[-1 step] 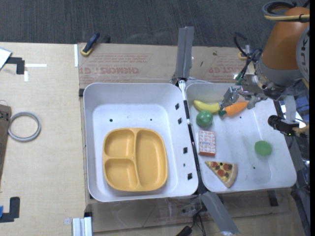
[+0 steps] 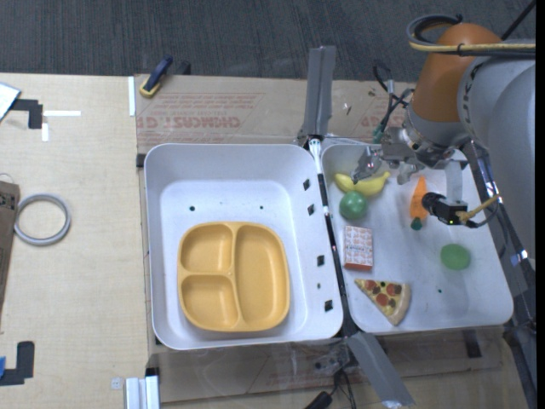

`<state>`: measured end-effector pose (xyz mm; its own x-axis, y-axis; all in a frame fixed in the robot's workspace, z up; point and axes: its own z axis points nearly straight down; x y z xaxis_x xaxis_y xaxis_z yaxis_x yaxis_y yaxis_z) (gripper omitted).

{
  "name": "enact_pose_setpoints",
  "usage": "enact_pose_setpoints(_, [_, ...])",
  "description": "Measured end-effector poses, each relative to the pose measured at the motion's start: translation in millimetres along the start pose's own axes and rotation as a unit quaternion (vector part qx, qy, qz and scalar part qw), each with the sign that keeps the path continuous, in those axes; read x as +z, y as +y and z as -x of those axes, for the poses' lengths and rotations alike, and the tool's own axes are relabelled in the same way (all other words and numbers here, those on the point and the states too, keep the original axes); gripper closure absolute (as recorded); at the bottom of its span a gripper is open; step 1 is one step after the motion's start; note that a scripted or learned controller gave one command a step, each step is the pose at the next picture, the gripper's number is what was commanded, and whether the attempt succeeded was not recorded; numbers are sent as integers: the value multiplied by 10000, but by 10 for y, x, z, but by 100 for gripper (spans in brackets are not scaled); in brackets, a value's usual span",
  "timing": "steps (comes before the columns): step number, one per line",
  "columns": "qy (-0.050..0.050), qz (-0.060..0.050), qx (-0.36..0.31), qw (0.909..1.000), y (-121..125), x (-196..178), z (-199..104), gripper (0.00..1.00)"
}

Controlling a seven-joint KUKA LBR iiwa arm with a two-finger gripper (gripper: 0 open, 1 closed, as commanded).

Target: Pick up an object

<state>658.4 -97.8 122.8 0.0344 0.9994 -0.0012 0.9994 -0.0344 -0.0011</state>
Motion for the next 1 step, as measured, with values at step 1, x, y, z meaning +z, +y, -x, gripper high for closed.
enact_pose_setpoints(1, [-5,14,-423,9991,35,-620,843,0])
